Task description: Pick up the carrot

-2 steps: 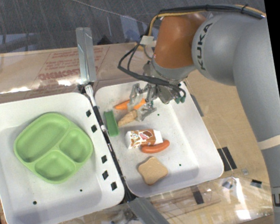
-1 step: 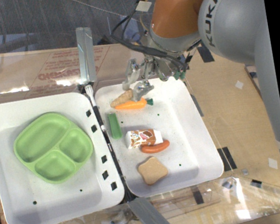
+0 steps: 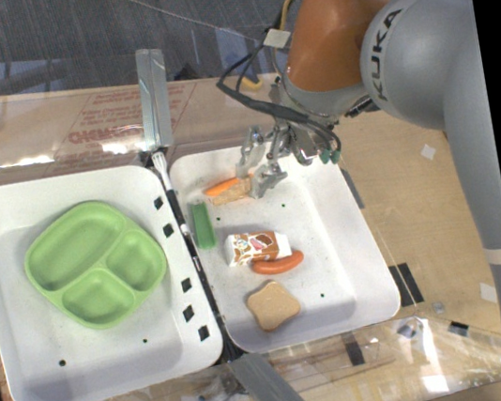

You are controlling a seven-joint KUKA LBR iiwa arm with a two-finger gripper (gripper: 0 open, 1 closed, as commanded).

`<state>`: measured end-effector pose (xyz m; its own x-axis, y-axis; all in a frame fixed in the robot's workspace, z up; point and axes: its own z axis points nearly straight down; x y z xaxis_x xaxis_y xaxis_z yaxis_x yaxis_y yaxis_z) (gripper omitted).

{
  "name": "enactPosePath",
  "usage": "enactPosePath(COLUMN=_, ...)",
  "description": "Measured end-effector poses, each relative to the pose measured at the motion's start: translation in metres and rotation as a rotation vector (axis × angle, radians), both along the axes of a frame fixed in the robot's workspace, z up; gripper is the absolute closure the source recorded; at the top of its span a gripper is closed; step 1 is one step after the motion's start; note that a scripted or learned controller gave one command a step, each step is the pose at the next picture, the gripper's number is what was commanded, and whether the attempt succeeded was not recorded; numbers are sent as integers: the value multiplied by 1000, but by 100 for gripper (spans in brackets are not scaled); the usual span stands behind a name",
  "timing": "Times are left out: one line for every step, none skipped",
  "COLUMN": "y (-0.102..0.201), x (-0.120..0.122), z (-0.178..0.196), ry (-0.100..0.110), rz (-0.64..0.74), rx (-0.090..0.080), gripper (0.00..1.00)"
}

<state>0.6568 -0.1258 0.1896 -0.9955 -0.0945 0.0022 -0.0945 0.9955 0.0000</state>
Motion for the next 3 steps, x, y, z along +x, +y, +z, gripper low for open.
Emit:
enactPosePath(y=80, x=-18, z=3, ry=-4, rz=-9, rx=2, gripper=100)
enactPosePath(y=95, x=1, z=22, ry=-5, rz=-307, rx=0, gripper=100)
enactPosePath(y=132, x=-28, z=36, ry=-4, rz=-295, rx=1, gripper=100)
